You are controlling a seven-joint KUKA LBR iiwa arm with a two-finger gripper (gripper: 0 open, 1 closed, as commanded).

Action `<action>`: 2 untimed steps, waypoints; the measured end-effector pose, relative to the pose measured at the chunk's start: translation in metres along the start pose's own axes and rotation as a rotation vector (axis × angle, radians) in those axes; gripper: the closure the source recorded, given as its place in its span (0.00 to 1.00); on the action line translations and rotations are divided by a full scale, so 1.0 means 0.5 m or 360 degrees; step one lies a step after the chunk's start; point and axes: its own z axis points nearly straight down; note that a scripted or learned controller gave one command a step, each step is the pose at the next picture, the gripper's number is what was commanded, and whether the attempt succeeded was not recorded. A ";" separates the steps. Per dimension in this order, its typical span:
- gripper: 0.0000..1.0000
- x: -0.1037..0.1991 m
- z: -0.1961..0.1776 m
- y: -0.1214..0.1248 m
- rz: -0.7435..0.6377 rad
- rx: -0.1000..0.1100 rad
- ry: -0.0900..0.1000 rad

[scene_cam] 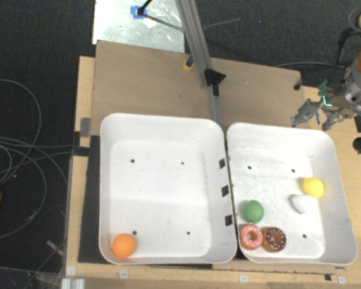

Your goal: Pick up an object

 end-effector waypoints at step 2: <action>0.00 -0.005 0.077 0.001 0.0002 -0.0002 -0.0002</action>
